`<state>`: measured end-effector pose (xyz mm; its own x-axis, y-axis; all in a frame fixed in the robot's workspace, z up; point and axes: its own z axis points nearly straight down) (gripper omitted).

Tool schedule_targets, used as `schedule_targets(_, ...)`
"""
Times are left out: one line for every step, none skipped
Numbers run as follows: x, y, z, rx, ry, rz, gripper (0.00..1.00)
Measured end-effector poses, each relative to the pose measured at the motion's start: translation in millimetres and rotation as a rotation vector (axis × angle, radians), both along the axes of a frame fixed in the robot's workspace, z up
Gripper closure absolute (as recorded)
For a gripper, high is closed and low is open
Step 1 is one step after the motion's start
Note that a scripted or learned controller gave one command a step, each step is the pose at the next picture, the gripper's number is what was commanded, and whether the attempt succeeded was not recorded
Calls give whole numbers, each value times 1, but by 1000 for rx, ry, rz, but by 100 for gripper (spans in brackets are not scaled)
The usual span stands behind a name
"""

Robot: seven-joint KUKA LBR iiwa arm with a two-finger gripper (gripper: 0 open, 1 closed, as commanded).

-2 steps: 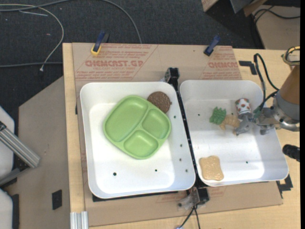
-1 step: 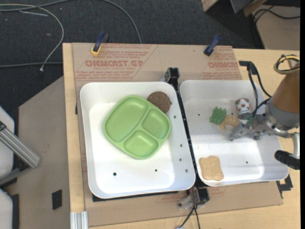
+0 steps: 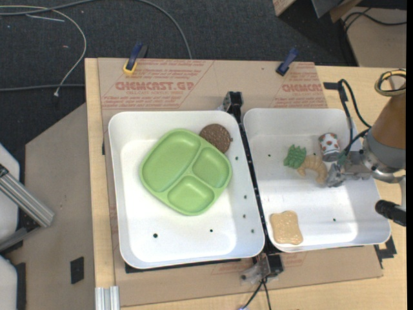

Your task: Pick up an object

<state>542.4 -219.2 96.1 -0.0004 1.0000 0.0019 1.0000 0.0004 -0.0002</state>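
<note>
While the arm (image 3: pixel 387 134) reaches in from 3 o'clock, its gripper (image 3: pixel 333 175) sits low in the right bin (image 3: pixel 322 228), at about 2 o'clock of that bin's floor. Finger state: cannot tell, tips too small and blurred against the white. Gripper tip is touching or just beside a tan toy (image 3: pixel 313 166); not clear whether anything is pinched.

Right bin contents: green toy (image 3: pixel 296 156) just at 9 o'clock of the tan toy, nearly touching it. Small can (image 3: pixel 329 144), red and white, at 12 o'clock of the gripper, close by. Tan cracker (image 3: pixel 286 228) at 7 o'clock of the bin, against the near rim, well apart from the rest.

Left bin (image 3: pixel 135 237): green tray (image 3: pixel 186 172) with three compartments, lying tilted at centre. Brown cookie (image 3: pixel 215 136) at the tray's 1 o'clock, touching its edge.

Two clamps (image 3: pixel 134 57) hold the board's far edge.
</note>
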Motion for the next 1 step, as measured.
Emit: schedule_targets(4, -2, 65, -5, -7, 0, 100)
